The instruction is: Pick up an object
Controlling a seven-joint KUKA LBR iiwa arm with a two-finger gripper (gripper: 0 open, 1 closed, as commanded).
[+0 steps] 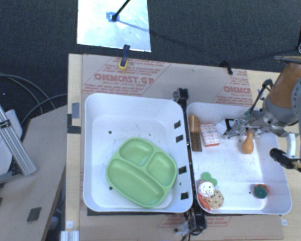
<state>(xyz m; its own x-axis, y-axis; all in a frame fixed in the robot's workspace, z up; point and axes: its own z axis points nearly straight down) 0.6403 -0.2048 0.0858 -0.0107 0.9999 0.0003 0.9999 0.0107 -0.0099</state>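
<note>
Camera view, fingers seemingly just left of wooden peg.

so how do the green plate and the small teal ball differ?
The green plate lies in the left bin; the teal ball sits in the right bin. The plate is pale green, flat, with three compartments; the ball is darker, round and far smaller. Both rest apart from the gripper.

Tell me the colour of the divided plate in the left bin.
Light green; the plate shows best in the camera view.
</note>
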